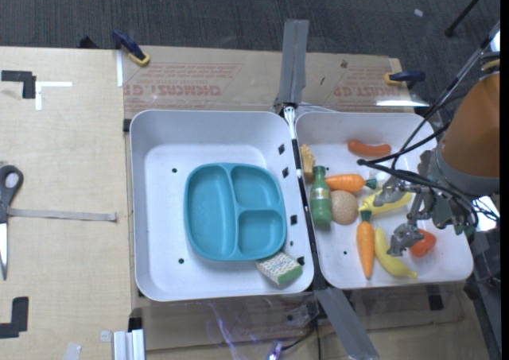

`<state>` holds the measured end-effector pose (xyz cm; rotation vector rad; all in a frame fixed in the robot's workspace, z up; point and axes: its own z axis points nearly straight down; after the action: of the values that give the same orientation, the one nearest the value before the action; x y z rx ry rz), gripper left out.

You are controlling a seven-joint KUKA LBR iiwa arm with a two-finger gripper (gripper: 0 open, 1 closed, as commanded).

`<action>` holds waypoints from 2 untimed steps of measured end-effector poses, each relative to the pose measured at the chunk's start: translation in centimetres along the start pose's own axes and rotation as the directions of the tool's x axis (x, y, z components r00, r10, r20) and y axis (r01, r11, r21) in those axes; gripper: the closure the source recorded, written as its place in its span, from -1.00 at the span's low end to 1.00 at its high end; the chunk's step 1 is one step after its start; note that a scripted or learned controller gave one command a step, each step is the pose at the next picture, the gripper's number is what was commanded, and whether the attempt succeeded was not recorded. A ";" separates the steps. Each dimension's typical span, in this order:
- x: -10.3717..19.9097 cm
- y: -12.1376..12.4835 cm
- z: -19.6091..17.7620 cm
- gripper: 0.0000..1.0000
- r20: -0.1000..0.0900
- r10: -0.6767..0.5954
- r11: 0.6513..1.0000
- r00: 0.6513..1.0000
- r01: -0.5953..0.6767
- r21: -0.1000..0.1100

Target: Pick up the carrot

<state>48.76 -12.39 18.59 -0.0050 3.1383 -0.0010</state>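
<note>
Though two orange, tapered pieces lie in the right bin (453,267), I take the one standing lengthwise near the front, carrot (365,248), as my target; a second, shorter one (345,183) lies crosswise further back, just beside the green bottle (320,197). My carrot points its thin end toward the front wall, with its thick end touching or nearly touching a round tan piece (343,207), and a banana (392,258) lying just beside it on the arm's side.

From here it looks like moulded toy food, so I judge it light, stiff and fairly smooth, likely to squirt out of a pinch made on the taper. I would close across the thick upper half, gripping its width, where the sides run closest to parallel. The banana crowds that side, so the finger there has little room.

My claw (407,238) hangs over the right part of the same bin, near a red piece (423,245) and a yellow one (387,203), apart from the carrot. Whether it is apart or together I cannot tell; cables and metalwork clutter it.

The left bin (151,191) holds a teal divided plate (236,211).
</note>
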 end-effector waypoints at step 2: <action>-3.0 1.3 8.2 1.00 0.008 0.093 0.996 0.996 -0.093 0.001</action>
<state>51.76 -11.08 10.36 0.1405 3.1268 -0.0027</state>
